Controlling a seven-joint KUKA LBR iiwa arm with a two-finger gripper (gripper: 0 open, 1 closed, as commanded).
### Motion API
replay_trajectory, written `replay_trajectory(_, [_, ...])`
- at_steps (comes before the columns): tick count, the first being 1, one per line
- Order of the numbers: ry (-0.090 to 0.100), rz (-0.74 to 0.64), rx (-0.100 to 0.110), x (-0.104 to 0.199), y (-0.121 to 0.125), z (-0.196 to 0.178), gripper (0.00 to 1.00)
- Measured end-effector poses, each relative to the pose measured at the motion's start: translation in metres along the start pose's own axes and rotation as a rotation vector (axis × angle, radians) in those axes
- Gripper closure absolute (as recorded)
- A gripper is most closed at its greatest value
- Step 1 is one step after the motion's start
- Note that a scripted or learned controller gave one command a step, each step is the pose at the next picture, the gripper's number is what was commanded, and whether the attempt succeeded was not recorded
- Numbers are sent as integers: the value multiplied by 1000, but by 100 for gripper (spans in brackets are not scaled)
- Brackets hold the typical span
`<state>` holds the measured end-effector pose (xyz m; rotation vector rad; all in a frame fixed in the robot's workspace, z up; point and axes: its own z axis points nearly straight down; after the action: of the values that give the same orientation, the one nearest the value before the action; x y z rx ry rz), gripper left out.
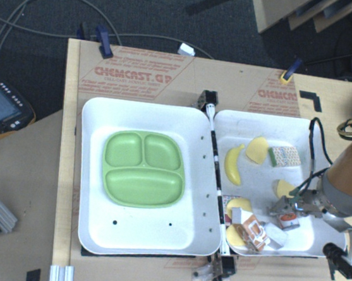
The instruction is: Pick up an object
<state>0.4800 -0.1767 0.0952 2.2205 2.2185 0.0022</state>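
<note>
Snack packet (252,232): nearest you, below the banana (233,164).
Tool (287,211): right of the banana, low in the right bin (264,125) (grip state you cannot tell).

Arm in from right, gripper (288,211) low, wrist angled left

Fixed overhead camera; slanted down on both bins (89,177).

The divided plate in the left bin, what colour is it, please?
Light green, plain; the plate shows in the camera view.
</note>
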Motion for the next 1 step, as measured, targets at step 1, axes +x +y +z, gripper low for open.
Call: replay_trajectory(1, [0,-2,-2,51,27,10,100])
